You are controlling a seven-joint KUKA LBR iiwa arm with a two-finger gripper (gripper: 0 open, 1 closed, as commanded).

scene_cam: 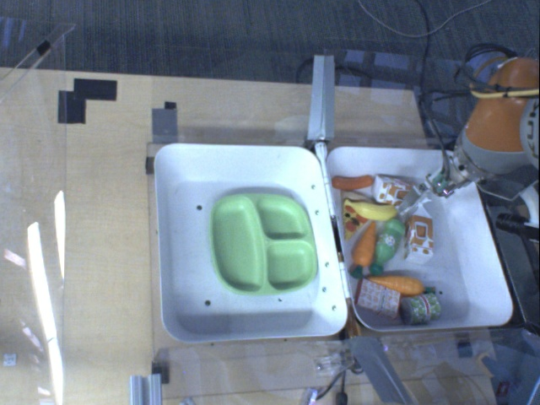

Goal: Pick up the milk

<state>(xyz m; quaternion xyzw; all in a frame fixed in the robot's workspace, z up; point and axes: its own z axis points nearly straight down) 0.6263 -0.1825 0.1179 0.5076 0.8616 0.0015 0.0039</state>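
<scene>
Milk point(420, 235), a small white carton with orange-brown print, lies flat in the right bin point(489, 260), just right of a green bottle point(388, 241) and near a second, similar carton point(390, 191) further back. Both white bins sit side by side on a pale wooden desk point(110, 226), dark carpet point(211, 15) beyond it with a cable looping across. The left bin point(181, 251) holds a green divided tray point(261, 241). From where I stand the end effector point(443, 184) hangs over the right bin's back area, above and apart from the milk; I cannot tell how its tips are set, and nothing visible sits between them.
</scene>
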